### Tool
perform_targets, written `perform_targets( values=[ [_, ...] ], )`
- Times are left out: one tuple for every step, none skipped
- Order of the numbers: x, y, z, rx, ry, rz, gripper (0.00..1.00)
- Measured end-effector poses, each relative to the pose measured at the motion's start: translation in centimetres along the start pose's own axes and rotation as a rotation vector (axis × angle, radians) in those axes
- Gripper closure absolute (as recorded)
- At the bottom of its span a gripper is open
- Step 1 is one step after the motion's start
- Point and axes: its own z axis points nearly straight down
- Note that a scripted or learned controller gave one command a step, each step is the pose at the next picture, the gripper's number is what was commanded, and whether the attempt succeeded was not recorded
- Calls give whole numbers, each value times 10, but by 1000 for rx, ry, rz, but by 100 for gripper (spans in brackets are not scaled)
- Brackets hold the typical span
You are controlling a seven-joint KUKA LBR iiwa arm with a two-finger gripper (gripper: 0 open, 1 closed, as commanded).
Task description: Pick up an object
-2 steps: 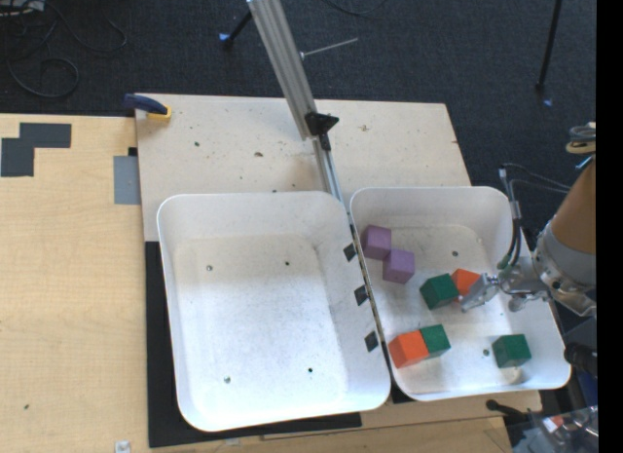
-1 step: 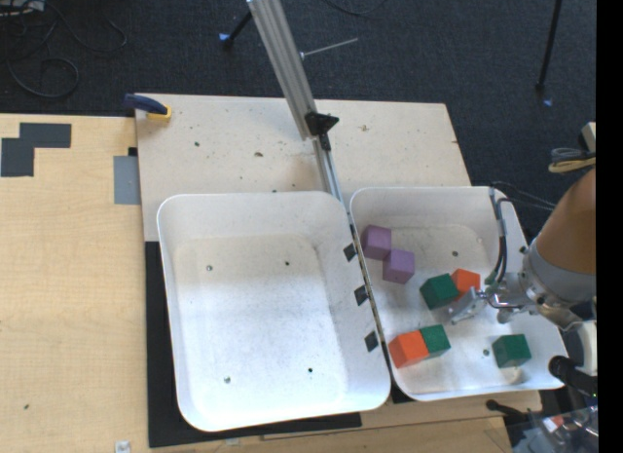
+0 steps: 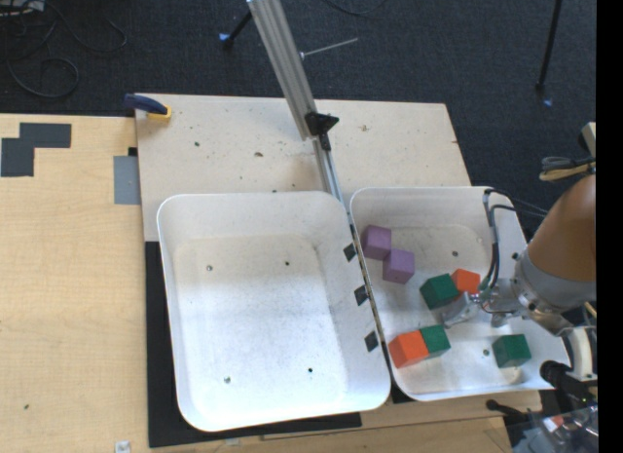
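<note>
The right bin (image 3: 419,198) holds several blocks. Two purple blocks (image 3: 377,241) (image 3: 398,266) sit near its left wall. A green block (image 3: 439,291) lies mid-bin with a small orange block (image 3: 466,281) just to its right. An orange block (image 3: 409,349) and a green block (image 3: 435,340) touch each other near the front. Another green block (image 3: 511,350) rests at the front right. My gripper (image 3: 458,312) reaches in from the right, low over the bin floor, just below the mid-bin green and small orange blocks and above the front pair.
The left bin (image 3: 195,209) stands beside the right one, with black clips (image 3: 360,294) along their shared wall. An aluminium pole (image 3: 287,61) slants up from the back of the bench. A blue clamp (image 3: 146,105) lies at the bench's far left corner.
</note>
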Motion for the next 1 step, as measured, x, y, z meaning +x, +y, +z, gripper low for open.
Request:
perform_targets(
  values=[
    [-1, 0, -10, 1, 2, 6, 100]
  ],
)
